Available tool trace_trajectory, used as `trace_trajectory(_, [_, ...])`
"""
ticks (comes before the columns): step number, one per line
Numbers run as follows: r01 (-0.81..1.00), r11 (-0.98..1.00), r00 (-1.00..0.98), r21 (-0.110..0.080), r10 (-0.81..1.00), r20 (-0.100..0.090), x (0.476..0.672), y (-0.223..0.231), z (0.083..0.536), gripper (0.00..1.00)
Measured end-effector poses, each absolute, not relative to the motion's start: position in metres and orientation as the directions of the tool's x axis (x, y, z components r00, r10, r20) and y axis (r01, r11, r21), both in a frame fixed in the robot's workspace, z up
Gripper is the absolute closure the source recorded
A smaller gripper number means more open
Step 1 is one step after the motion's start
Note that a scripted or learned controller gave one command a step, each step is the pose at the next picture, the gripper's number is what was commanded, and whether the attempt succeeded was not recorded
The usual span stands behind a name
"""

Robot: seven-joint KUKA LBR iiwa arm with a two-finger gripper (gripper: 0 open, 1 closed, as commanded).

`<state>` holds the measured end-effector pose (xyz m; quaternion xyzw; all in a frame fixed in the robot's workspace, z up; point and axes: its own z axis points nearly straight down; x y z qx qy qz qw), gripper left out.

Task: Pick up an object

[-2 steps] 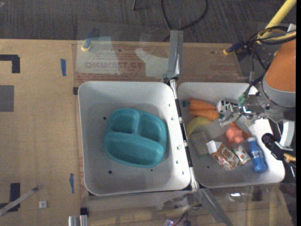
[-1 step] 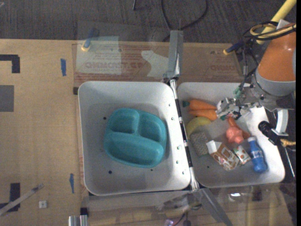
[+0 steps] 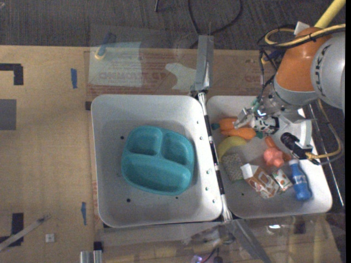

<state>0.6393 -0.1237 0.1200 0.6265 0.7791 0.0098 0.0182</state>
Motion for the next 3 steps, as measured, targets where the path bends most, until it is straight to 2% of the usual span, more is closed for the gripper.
trace_trajectory(1, [0.988, 0.144, -0.142, 0.058, 0.989, -0.029, 0.6356, -0.1107, 0.1126, 0.0])
trace_trajectory(3, [0.978, 0.204, -0.203, 0.049, 0.979, -0.03, 0.6352, -0.1084, 0.1097, 0.0])
